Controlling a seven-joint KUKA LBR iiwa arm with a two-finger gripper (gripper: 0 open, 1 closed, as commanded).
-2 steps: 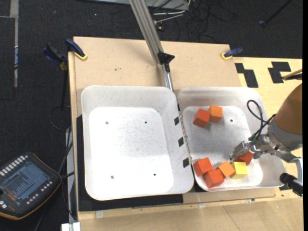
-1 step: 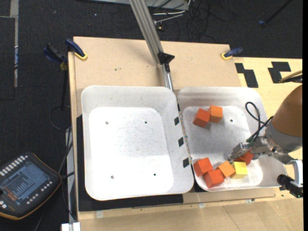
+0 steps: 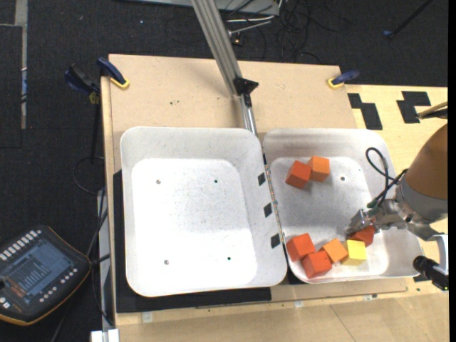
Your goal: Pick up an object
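My tool [image 3: 362, 228] sits low in the right bin [image 3: 342, 148], fingers closed around a red block [image 3: 365, 236].

Illumination is even and moderately bright, apparently from overhead. The left bin [image 3: 192, 212] shows no hard glare; its white floor reads slightly grey and speckled. Shadows are soft and short: a faint dark edge runs under the near rim of that bin, and the blocks [image 3: 308, 171] in the bin to its right cast small, diffuse shadows. The dark floor beyond the bench [image 3: 178, 84] behind the left bin is underexposed. Focus is moderate throughout, with mild grain.
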